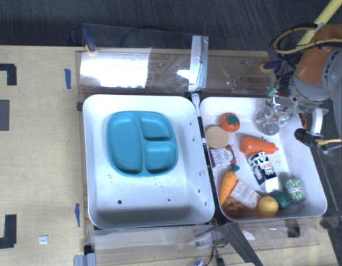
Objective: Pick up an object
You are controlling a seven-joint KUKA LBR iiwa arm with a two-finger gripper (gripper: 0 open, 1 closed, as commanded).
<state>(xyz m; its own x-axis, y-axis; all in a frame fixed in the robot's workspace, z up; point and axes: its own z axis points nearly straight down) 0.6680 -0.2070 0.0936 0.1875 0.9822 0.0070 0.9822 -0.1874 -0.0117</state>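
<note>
A wooden table (32, 165) seen from above carries two shallow white bins side by side. The left bin (98, 198) holds a blue tray (142, 142) with three compartments, lying flat near its middle.

The right bin (317, 195) holds a scatter of toy food. A tomato (230, 122) sits near the far left corner, with a tan disc (217, 137) just beside it, nearer the camera. An orange cone-shaped piece (258, 145) lies in the middle, pointing right. Below it lies a black-and-white carton (261, 167), tilted. A packet (222, 157) with red print rests against the bin's left wall. A carrot (228, 185) lies slanted below the packet, next to a second packet (245, 195). Along the near edge sit a brown fruit (233, 207), a lemon (267, 205), a dark green piece (282, 198) and a green-and-white can (294, 189), close together.

The grey arm (317, 65) with its orange band reaches in from the upper right. Its pincer (270, 119) hangs over the far right corner of the right bin, apart from the food. It cannot be told whether the pincer is spread or pressed together, and no thing is seen in it.
</note>
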